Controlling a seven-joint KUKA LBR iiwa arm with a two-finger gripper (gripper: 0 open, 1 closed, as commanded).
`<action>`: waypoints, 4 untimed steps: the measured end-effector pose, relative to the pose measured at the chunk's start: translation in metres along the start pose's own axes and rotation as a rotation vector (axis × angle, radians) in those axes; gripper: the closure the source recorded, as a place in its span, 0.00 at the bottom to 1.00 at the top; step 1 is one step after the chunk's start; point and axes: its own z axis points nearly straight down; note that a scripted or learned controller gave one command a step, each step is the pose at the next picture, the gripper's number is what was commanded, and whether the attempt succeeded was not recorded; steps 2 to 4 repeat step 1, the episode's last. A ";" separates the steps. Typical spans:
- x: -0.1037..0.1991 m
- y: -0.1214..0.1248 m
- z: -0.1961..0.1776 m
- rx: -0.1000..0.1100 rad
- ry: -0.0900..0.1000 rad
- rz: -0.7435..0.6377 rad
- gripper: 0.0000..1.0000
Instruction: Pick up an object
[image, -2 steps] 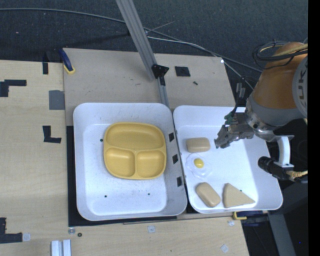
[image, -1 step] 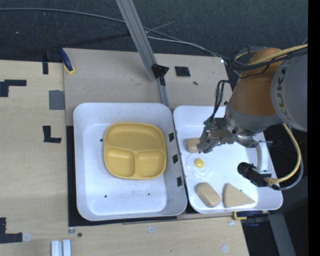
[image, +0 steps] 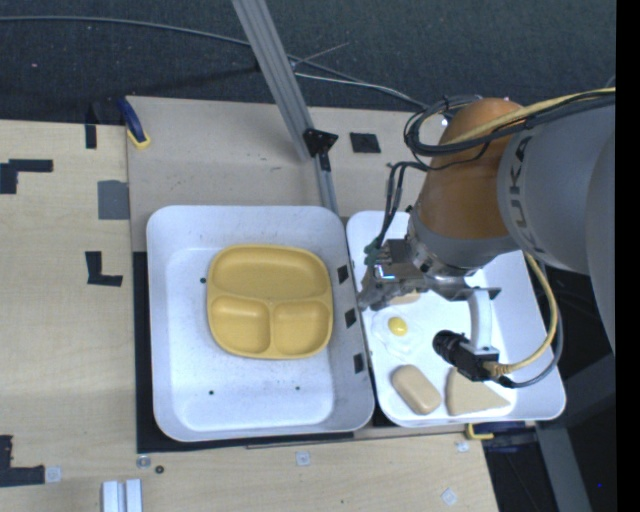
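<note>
Nearest us in the right bin (image: 535, 400) we count two tan bread-looking pieces, a rounded roll (image: 414, 388) and a wedge-shaped slice (image: 474, 397) just to its right, and a bit farther in there's one fried egg (image: 398, 329) lying flat on the white floor. Farther back the gripper (image: 385, 284) hangs low over the left edge of that bin just past the egg, and we honestly can't tell how it's set from up here. Over in the left bin (image: 180, 300) we've got a single yellow divided plate (image: 270, 301) with three compartments, sitting upright around the middle.
</note>
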 end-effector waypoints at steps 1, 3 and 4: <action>0.048 0.006 0.017 0.001 -0.002 0.003 1.00; 0.048 0.006 0.017 0.001 -0.002 0.003 1.00; 0.048 0.006 0.017 0.001 -0.002 0.003 1.00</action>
